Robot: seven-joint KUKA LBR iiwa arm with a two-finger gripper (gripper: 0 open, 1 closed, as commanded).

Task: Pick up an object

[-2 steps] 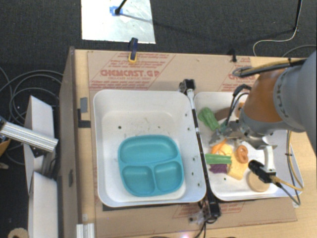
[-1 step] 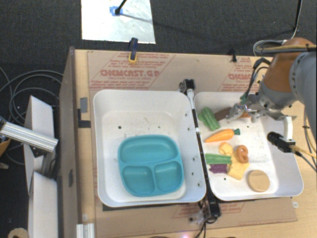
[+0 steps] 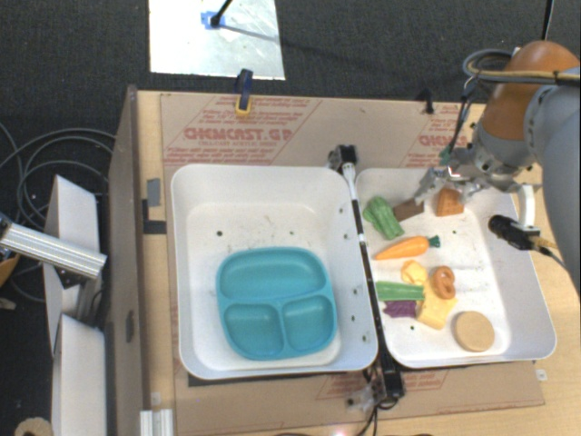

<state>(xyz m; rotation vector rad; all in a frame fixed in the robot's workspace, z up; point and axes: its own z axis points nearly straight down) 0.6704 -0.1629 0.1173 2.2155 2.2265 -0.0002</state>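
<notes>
Cardboard-lined counter: claw hangs over the right bin, above an orange-brown piece; grip state indeterminate, positioned for picking.

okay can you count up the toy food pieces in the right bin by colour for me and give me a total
Green: 2, a ridged piece and a long piece
Orange: 3, carrot, pretzel, wedge at the gripper
Yellow: 2, a small piece and a slab
Purple: 1
Tan: 1, round cookie
Total: 9
</notes>
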